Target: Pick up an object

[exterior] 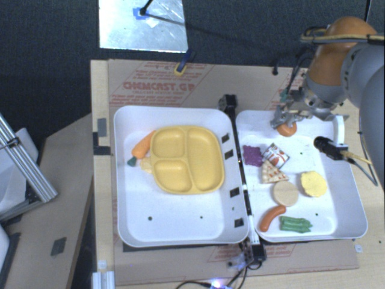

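Note:
My gripper (284, 123) hangs at the back of the right bin (349, 188), right over a small orange round thing (289, 130) that touches its tip. I cannot tell whether that orange thing lies on the bin floor or is held. Nearer the front of this bin lie a purple piece (252, 156), a red and white packet (276, 156), a pizza slice (272, 174), a beige round biscuit (285, 194), a yellow lump (313, 184), an orange sausage (272, 217) and green beans (295, 224).
The left bin (129, 215) holds a yellow divided plate (183, 159) with a carrot (141, 146) by its left edge. A raised divider with black clips (236, 161) separates the bins. The grey arm (355, 59) comes in over the right bin's back right corner.

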You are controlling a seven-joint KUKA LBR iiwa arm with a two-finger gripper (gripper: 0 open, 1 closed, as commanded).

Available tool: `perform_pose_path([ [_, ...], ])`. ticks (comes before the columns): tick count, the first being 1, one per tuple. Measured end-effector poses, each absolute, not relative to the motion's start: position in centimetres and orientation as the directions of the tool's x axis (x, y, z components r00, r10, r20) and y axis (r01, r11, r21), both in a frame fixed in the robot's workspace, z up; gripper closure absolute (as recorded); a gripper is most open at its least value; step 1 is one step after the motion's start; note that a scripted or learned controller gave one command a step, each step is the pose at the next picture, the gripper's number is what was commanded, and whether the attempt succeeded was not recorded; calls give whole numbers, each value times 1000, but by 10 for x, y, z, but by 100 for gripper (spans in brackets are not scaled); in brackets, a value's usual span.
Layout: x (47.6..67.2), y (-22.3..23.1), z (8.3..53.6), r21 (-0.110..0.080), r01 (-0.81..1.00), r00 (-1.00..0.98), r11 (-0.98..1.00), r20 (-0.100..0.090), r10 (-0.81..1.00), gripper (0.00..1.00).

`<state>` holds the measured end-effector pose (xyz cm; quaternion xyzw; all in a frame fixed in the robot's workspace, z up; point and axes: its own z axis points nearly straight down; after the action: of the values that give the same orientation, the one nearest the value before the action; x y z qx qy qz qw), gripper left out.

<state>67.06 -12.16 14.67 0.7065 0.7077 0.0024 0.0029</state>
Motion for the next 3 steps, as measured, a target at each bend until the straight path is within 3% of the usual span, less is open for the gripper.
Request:
perform_pose_path([
  [2,669,-118,227,6,1000,-5,5,0,1000,100],
  [3,639,-64,233,1,1000,-9,9,2,1000,100],
])
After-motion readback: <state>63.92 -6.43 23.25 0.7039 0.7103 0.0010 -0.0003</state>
